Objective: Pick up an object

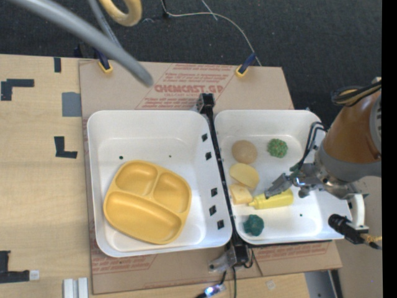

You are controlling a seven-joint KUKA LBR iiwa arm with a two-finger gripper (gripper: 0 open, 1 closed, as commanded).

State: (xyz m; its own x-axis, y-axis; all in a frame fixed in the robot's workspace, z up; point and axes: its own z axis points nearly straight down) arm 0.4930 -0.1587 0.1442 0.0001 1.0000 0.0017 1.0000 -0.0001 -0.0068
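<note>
The right bin (310, 120) holds several small items. A tan round piece (244, 151) lies near the divider, with a green broccoli-like piece (277, 147) to its right. Below them are a yellow rounded piece (244, 174), a pale yellow block (240, 195), a long yellow piece (273, 201) and a dark teal lump (253, 225). My gripper (277, 184) reaches in from the right, low in this bin, just above the long yellow piece and right of the yellow rounded piece. Nothing shows held in it.
The left bin (99, 129) holds a yellow divided plate (147, 200). A black divider (214, 166) runs between the bins. The arm's orange band (350, 135) and grey wrist (344, 172) cover the right bin's right edge. Grey hoses (93, 30) cross the top left.
</note>
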